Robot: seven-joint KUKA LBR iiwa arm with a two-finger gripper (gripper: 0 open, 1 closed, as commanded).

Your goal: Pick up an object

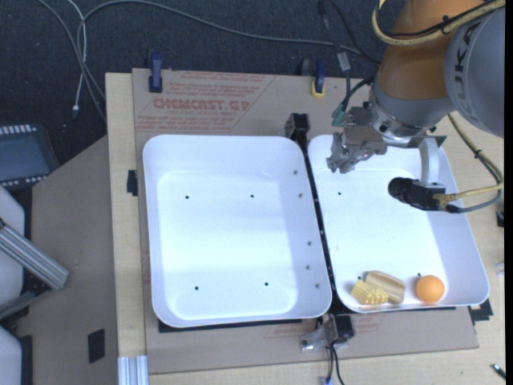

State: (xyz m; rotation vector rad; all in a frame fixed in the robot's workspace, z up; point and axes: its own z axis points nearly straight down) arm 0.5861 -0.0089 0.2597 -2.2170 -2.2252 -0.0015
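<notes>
Along the right bin's (385, 231) near edge lie three objects: a yellow corn-like piece (368, 293), a tan bread-roll shape (385, 282) touching it, and an orange ball (430, 288) a little further right. My gripper (345, 160) hangs over the far left corner of the right bin, well away from these objects. It points down, and I see nothing between its fingers. A black cylindrical part (413, 192) sticks out to the gripper's right, over the bin.
The left bin (228, 227) sits beside the right one, separated by a dark seam. Both rest on a cardboard-covered board (200, 103) held by blue clamps at the back. Cables run behind the board and off the right side.
</notes>
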